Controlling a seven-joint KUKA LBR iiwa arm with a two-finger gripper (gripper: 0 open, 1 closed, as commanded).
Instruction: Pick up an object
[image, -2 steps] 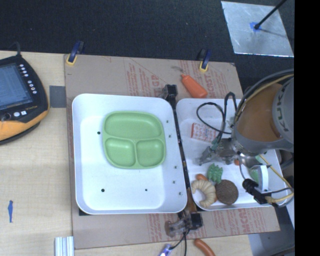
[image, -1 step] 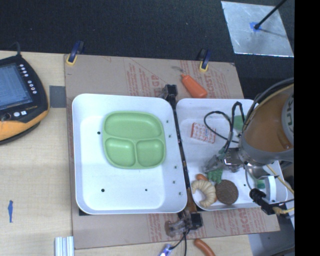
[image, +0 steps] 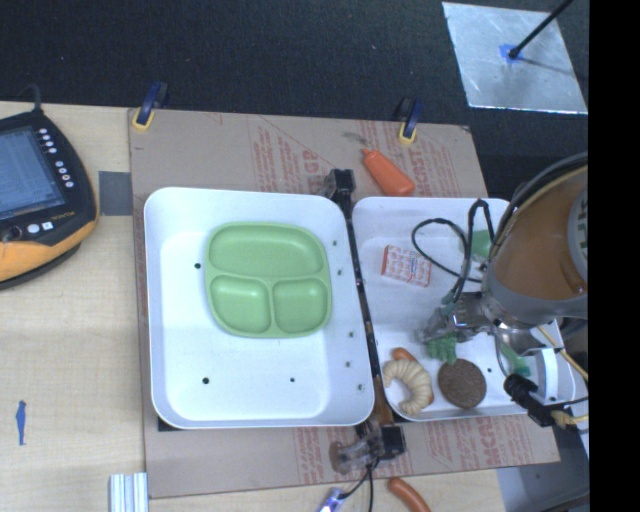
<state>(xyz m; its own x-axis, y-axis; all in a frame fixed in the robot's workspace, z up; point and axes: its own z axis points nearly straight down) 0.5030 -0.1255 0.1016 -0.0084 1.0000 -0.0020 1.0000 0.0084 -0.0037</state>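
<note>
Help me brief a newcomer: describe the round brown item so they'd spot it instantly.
Start at the right white bin, then its near edge. The brown disc lies there, just right of the pale croissant; it alone is flat, dark and round.

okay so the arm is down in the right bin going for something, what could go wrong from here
The end effector sits low beside a green item, with the croissant and brown round disc crowded close, so it may nudge neighbours or grab nothing. The black cable loops over the bin and could snag the sachet.
</note>
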